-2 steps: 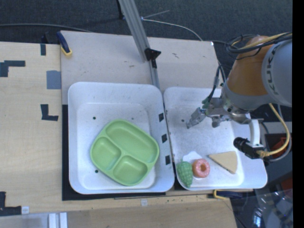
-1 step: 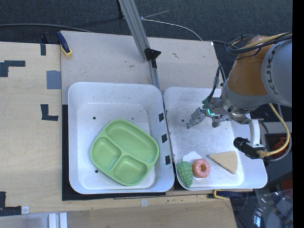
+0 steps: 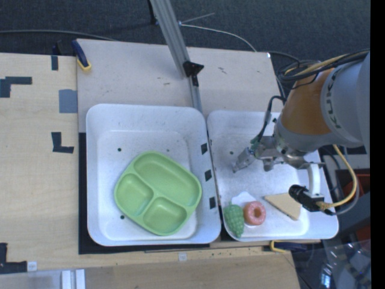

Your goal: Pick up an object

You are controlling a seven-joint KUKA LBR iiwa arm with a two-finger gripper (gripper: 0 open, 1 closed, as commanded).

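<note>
Two white bins sit side by side; the left bin (image 3: 96, 161) holds a green divided plate (image 3: 157, 192), and the right bin (image 3: 225, 131) holds the small things. Along its near edge lie a green knobbly toy (image 3: 234, 220), a pink doughnut (image 3: 254, 212), a white scrap (image 3: 244, 198) and a tan wedge (image 3: 284, 206). The gripper (image 3: 243, 159) hangs over the bare middle of the right bin, well apart from those items, which lie nearer the camera. Nothing shows between its tips, so it looks empty; how wide it stands I cannot tell at this size. By my reading the pick is not yet done: no object is chosen or lifted. What is left is moving over one item, perhaps the doughnut, descending, closing and raising it.
</note>
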